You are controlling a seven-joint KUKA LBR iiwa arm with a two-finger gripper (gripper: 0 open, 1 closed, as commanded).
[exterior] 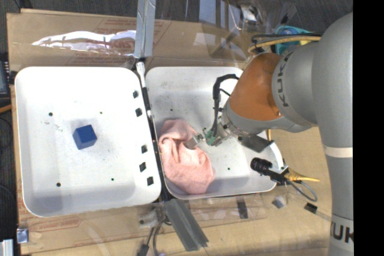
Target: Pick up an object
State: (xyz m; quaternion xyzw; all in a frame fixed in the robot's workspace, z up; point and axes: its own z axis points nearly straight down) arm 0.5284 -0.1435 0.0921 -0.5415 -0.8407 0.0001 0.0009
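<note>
A crumpled pink cloth (183, 156) lies at the front left of the right bin (180, 84). My gripper (200, 140) is low in that bin, its tip at the cloth's upper right edge, touching or just over the fabric. The arm's grey and orange wrist hides much of the bin's right half. A small blue cube (85, 136) sits alone in the left bin (36, 189), left of centre, far from the gripper.
A raised divider with black clips (144, 129) separates the two bins. Cardboard and clear plastic sheeting (90, 42) lie behind the bins. Bare white floor shows at the back of the right bin and around the cube.
</note>
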